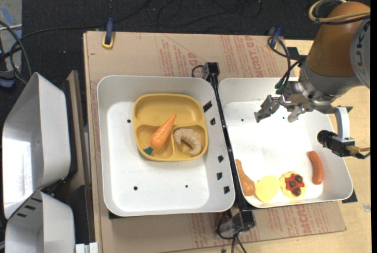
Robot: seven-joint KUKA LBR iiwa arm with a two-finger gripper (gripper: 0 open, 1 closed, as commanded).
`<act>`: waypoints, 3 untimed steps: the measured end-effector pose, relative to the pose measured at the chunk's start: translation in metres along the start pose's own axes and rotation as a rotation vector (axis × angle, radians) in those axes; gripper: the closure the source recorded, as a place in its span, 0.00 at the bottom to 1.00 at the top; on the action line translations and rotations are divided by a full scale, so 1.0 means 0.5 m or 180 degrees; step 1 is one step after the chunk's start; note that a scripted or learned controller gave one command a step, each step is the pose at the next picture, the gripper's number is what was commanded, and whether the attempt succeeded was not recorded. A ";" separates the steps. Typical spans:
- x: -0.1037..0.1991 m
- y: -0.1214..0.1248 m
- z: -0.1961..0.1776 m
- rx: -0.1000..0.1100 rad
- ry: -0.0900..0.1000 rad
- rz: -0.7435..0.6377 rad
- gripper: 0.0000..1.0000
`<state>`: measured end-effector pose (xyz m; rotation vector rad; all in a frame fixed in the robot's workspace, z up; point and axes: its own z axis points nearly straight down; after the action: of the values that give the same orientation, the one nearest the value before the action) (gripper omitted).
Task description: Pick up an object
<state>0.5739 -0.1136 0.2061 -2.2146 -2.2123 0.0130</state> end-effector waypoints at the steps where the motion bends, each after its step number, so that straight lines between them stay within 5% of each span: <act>1: 0.000 0.006 -0.015 -0.0042 -0.0005 -0.0008 0.00; 3: -0.004 0.017 0.216 -0.0029 -0.0005 0.0001 0.00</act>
<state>0.5811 -0.1151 0.0978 -2.2203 -2.2170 0.0047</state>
